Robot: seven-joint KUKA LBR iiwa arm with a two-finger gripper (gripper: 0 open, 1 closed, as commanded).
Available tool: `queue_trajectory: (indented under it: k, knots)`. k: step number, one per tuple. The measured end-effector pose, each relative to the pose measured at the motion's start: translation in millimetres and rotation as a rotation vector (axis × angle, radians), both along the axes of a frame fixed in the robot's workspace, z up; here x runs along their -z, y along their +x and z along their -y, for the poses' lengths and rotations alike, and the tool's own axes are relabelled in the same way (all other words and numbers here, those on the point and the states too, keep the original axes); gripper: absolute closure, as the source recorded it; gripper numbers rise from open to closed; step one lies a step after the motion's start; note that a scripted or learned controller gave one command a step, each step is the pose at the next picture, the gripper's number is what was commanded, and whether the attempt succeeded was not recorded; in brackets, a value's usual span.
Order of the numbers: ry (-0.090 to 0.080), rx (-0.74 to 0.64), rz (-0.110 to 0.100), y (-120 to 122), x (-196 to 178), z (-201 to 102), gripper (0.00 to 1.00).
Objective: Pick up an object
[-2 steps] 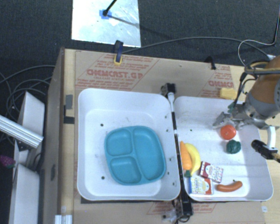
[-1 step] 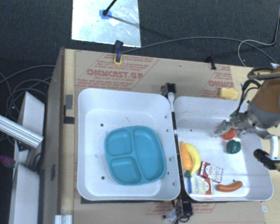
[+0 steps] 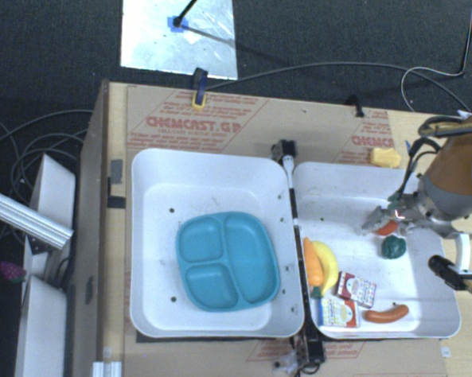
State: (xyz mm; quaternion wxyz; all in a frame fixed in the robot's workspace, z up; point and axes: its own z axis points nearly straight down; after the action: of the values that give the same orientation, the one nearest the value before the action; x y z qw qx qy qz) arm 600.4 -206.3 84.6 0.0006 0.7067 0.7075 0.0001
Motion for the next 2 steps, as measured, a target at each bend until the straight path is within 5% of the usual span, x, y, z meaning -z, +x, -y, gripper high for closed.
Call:
queue_trajectory:
  k: [1,2]
  knots:
    - [-0.001,-0.003,0.005,48,-62,0,0.0]
    - [0.001,-0.001,-0.001,28,1,-8,0.0]
